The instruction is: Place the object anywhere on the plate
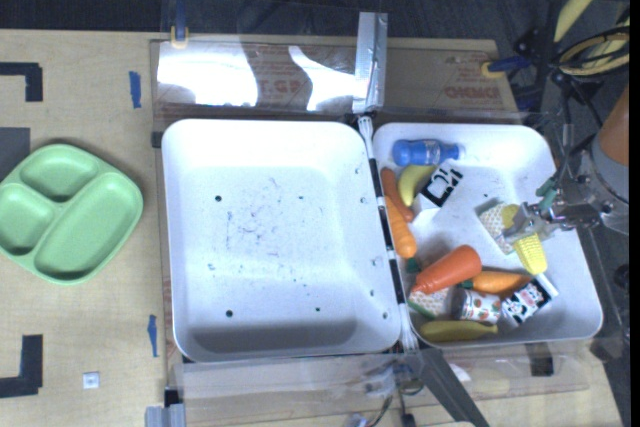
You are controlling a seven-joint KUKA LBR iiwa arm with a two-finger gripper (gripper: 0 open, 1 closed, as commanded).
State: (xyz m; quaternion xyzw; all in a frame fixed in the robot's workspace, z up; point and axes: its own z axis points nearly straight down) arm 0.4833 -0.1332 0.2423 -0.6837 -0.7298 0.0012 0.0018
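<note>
A green divided plate (pixel 70 212) lies on the bench at the far left, outside both bins. My gripper (pixel 545 212) hangs low over the right side of the right bin (pixel 575 315). It sits just above a yellow corn cob (pixel 531 253) and beside a beige packet (pixel 493 217). Nothing clearly shows between its fingers. The right bin also holds a blue bottle (pixel 425 152), a yellow banana (pixel 412 183), a black-and-white box (pixel 442 186), a long thin carrot (pixel 400 218) and a fat carrot (pixel 450 268).
The left bin (pixel 190 165) stands between the right bin and the plate. A small can (pixel 478 307), a black-and-white carton (pixel 525 303) and a second banana (pixel 455 330) crowd the right bin's front. A clear panel (pixel 260 75) and cables lie behind the bins.
</note>
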